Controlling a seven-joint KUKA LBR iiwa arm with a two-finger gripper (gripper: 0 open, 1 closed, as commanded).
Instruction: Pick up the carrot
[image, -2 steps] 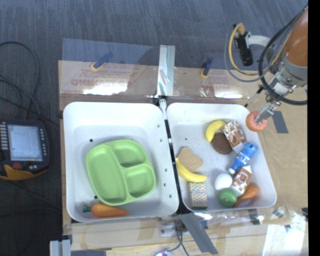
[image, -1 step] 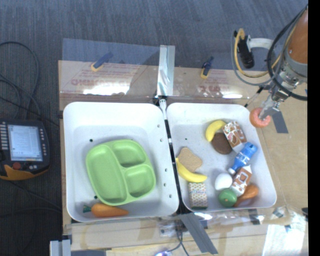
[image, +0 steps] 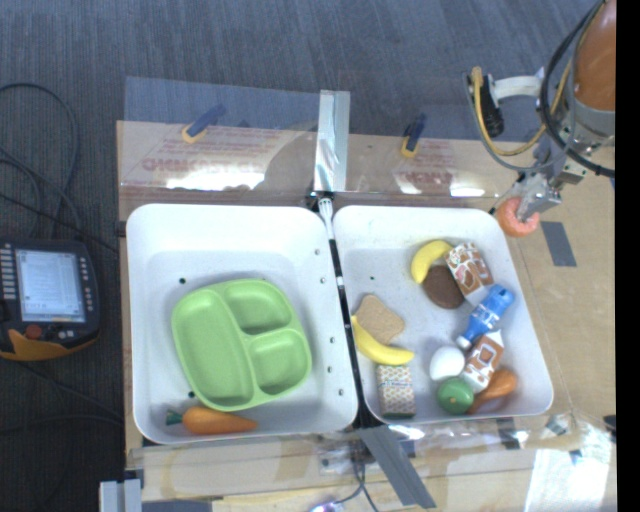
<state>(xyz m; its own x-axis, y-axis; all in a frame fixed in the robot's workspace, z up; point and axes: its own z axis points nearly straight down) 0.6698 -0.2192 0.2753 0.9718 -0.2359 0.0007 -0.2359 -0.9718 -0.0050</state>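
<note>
Down in the left bin, the carrot lies alone by the front wall.
Leftmost, the carrot (image: 212, 422) rests flat in the left bin (image: 150, 300), just in front of the green divided plate (image: 240, 343) (its stalk end points left). Next, the right bin (image: 525, 330) holds two bananas, a blue bottle and other toy food. Far right, the gripper (image: 530, 195) hangs beyond that bin's back corner, well apart from the carrot; I cannot tell how its fingers stand.

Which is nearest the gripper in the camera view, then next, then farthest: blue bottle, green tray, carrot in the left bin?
From the gripper at upper right:
1. Blue bottle, right bin.
2. Green tray, left bin's middle.
3. Carrot, left bin's front edge.
</note>
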